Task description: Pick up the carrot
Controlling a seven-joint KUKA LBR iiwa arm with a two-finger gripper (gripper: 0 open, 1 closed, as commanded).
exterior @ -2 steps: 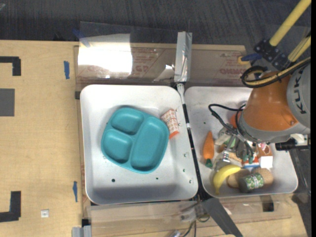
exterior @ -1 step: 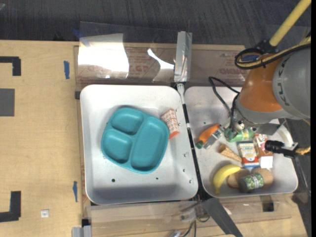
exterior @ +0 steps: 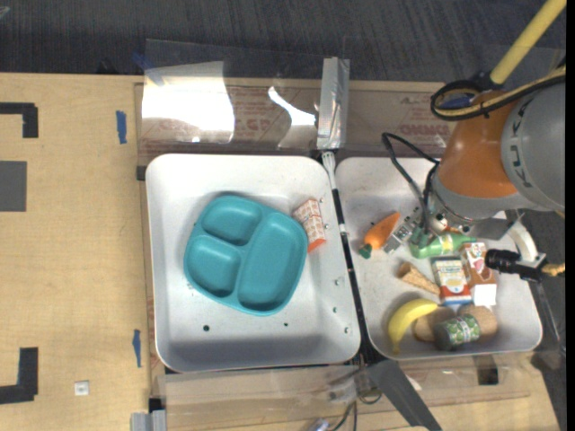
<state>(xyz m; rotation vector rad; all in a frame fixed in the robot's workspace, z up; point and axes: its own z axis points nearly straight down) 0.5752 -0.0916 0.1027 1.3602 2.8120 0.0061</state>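
The left bin (exterior: 171,330) holds a teal divided plate (exterior: 244,252) with a small packet (exterior: 311,222) against its right edge. In the right bin (exterior: 377,173) the carrot (exterior: 381,233) lies near the left wall, orange body slanting up to the right, green stub low left. It looks like a light, stiff plastic toy (probably slick), so pinching across the thick middle seems safest. The tool (exterior: 415,233) sits just beside its upper end; whether it is spread or closed I cannot tell. Farther right lie a banana (exterior: 406,319) and a juice carton (exterior: 451,277).
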